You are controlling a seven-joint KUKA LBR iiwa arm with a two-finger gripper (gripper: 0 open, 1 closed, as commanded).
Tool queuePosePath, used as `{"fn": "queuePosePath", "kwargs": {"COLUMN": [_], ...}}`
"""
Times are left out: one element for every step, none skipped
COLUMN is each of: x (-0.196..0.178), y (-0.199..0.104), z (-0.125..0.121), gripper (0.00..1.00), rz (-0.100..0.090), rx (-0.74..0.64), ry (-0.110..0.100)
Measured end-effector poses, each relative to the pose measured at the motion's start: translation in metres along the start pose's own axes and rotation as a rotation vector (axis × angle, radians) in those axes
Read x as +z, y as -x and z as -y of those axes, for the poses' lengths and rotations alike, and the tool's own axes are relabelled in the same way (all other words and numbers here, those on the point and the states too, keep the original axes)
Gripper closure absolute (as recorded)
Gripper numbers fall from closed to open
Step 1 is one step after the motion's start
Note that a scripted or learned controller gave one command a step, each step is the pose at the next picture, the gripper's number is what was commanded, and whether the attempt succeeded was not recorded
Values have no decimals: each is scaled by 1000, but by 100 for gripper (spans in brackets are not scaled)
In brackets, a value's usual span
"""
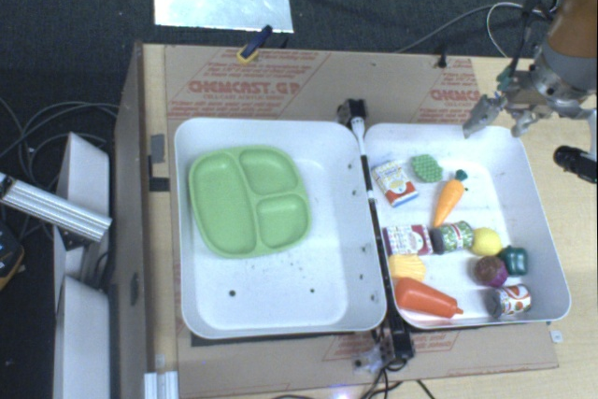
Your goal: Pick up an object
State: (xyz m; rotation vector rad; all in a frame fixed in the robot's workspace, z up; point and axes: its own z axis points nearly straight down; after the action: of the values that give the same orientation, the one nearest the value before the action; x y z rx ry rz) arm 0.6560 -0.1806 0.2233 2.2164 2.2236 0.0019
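The robot arm (568, 33) reaches in from the right, its gripper (500, 115) poised above the far edge of the right bin (537, 201), fingers spread apart and holding nothing. Toy groceries crowd that bin: a carrot (448, 199), a lemon (486, 241), a small carton (395, 182), a can (513, 299) and a red bottle (427, 297). A green divided tray (249, 200) sits alone in the left bin (280, 294).
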Motion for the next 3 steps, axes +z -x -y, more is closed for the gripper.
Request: {"fn": "queuePosePath", "kwargs": {"x": [124,139,139], "y": [-8,-30,-69], "z": [7,51,96], "gripper": [0,0,0], "rz": [2,0,-1], "rx": [0,1,1], "ry": [8,-2,-2]}}
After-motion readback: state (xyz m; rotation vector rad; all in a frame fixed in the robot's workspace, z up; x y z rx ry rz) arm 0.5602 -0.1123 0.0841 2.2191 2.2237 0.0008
